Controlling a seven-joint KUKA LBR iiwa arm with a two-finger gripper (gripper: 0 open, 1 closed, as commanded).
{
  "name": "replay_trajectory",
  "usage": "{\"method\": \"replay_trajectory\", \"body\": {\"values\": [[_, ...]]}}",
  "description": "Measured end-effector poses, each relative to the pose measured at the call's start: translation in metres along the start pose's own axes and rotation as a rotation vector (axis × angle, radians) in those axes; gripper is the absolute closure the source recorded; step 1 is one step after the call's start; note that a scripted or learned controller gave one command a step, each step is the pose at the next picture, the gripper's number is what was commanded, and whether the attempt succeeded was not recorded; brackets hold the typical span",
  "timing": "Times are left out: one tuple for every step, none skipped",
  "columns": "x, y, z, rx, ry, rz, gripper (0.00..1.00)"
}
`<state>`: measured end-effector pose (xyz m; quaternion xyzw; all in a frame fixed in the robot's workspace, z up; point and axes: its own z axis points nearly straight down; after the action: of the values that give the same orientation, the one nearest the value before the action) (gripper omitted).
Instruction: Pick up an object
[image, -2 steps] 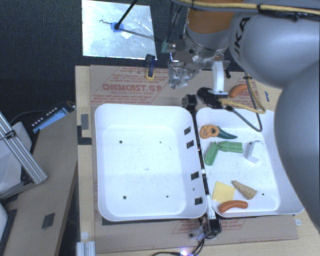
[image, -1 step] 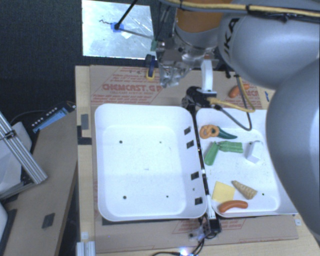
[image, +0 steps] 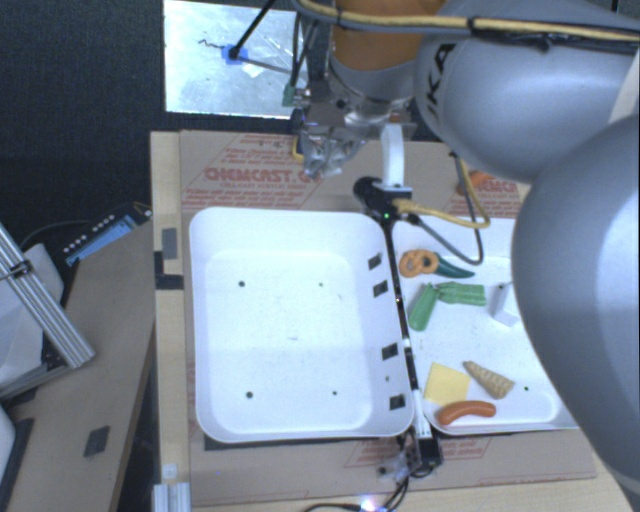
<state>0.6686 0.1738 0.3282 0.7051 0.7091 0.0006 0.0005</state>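
Gripper (image: 322, 150) hung above the worktop behind the left bin (image: 290, 420); jaws' state unreadable. Candidates lay in the right bin (image: 500, 420): a yellow block (image: 447, 382), a cone (image: 489, 379), a sausage (image: 465, 410), green pieces (image: 440, 298). All looked light, probably soft plastic; the sausage seemed easiest, pinched across its middle.

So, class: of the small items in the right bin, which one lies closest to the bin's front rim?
The red sausage-shaped piece. It lies right by the front rim, nearer than the yellow block and the tan cone just behind it.
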Motion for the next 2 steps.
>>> {"method": "replay_trajectory", "body": {"values": [[0.031,0.000,0.009,-0.001,0.001,-0.001,1.00],[0.062,0.000,0.028,0.001,0.000,0.000,1.00]]}}
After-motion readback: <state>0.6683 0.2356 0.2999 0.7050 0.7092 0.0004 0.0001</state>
